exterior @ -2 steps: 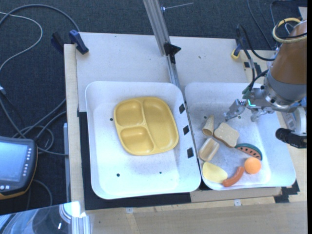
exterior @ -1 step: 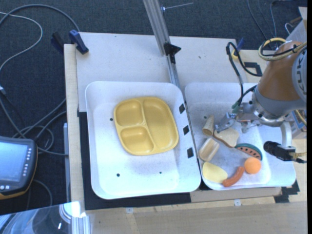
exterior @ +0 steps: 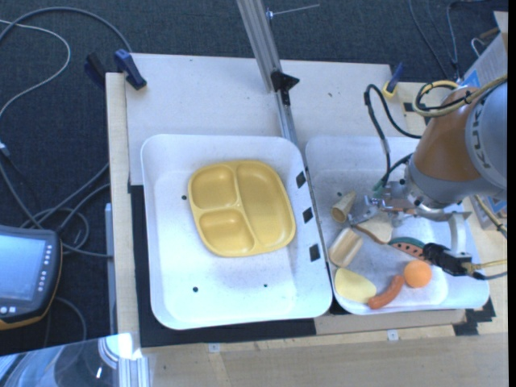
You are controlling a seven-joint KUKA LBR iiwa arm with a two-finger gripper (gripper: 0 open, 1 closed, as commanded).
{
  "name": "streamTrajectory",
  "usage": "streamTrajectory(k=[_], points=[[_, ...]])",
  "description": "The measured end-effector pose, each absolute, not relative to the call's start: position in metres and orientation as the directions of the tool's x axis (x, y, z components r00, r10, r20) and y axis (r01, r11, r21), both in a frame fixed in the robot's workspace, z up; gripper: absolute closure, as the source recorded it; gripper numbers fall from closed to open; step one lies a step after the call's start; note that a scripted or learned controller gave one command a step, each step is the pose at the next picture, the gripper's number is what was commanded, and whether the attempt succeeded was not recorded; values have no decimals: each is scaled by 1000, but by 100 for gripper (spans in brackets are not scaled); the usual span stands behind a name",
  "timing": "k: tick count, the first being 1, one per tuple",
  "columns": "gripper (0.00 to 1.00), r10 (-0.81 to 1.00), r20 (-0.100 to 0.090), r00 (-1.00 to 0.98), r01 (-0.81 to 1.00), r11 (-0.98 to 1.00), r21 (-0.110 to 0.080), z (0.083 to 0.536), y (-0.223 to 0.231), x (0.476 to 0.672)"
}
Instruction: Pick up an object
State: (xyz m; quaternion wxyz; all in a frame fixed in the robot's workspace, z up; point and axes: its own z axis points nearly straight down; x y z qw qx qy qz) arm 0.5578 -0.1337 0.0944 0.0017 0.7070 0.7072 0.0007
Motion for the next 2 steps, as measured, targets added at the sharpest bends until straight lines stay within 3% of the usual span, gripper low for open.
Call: streamTrajectory(k=[1,2], points=[[100,1000,-2,-1,1000,1,11,108,-134,560],[100,1000,-1,-2,1000,2,7,172,-129,563]])
